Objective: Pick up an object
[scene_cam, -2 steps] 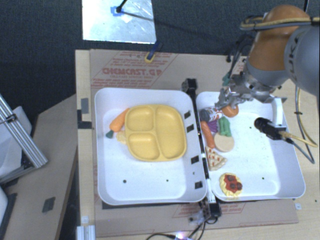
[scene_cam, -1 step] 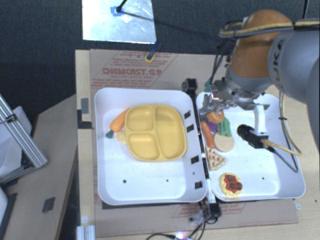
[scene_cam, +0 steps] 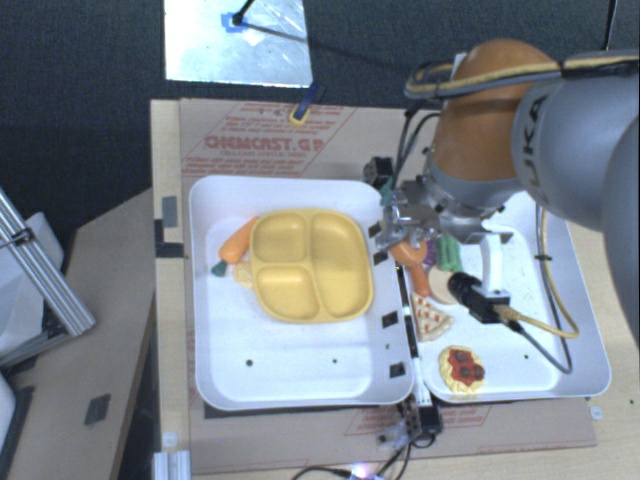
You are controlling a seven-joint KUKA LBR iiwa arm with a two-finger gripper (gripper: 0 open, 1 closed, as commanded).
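A dark blue-grey carpeted floor [scene_cam: 70,78] spreads behind the bench, and on it lies a shiny square silver metal plate [scene_cam: 215,38] catching the light. At the left edge, slanted aluminium frame rails [scene_cam: 40,268] cross a tan wooden board [scene_cam: 110,298].

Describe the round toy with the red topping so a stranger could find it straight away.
Start at the right-hand white bin, the one under the arm. Go to its near left corner: the round toy lies there, just below the pizza slice. It alone is a yellow disc topped with red sauce and dark specks.
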